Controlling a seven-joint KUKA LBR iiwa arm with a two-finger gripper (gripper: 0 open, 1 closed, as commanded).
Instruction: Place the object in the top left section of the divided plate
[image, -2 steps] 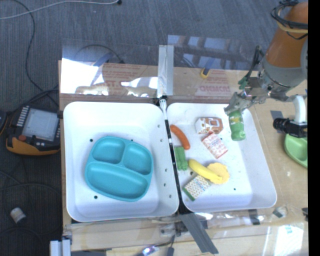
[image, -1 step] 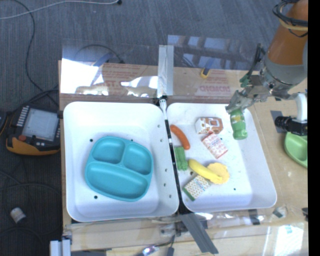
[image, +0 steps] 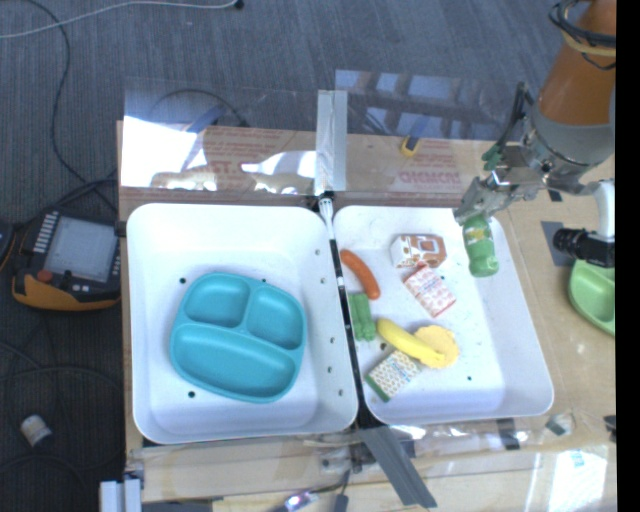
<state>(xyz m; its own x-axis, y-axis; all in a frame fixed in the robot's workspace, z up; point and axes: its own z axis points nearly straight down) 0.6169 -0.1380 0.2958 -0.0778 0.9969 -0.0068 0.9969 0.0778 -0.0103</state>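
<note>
Seemingly, green bottle (image: 481, 250) hangs beneath the gripper (image: 478, 212).

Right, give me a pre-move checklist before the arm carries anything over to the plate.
1. Green bottle between the gripper fingers: cannot tell; it hangs right under them, the contact is hidden.
2. Blue plate sitting in the left bin: ok.
3. Plate's top left section free of items: ok.
4. Bottle clear of the toy house and the sausage: ok.
5. Bottle over the plate: not ok, it is at the right bin's far corner.
</note>
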